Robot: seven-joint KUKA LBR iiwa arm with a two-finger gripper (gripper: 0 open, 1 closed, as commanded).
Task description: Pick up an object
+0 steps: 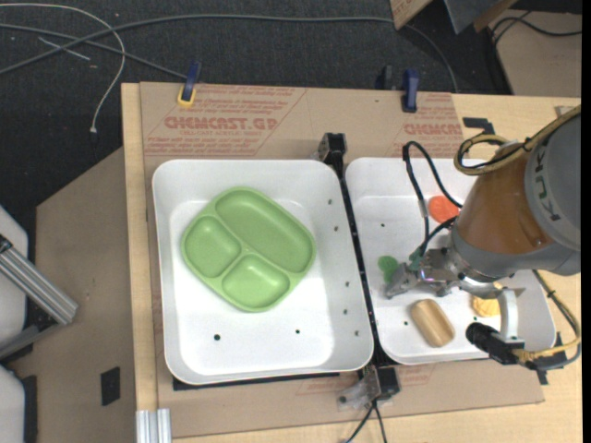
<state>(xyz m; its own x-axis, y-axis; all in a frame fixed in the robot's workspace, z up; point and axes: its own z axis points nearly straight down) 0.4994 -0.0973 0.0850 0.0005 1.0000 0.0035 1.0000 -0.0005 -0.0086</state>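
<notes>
Leftward, the left bin carries a green divided plate, moulded plastic by the look of it: probably light and stiff but broad, flat and slick, so a two-finger pinch would have to catch its raised rim, a poor bet. In the right bin the likelier pickings lie close together. A small green piece sits just beside the hand, too small to name. Near the front wall lies a tan cylinder, cork-like or bread-like, which I judge light and slightly yielding; gripping across its short width at mid-length should hold, though it may roll if nudged. An orange object peeks from behind the arm, and a yellow scrap shows below it; both are mostly covered, so their shapes are unclear. The hand hangs low over the bin floor, and I cannot tell its state or whether it grasps anything.
</notes>
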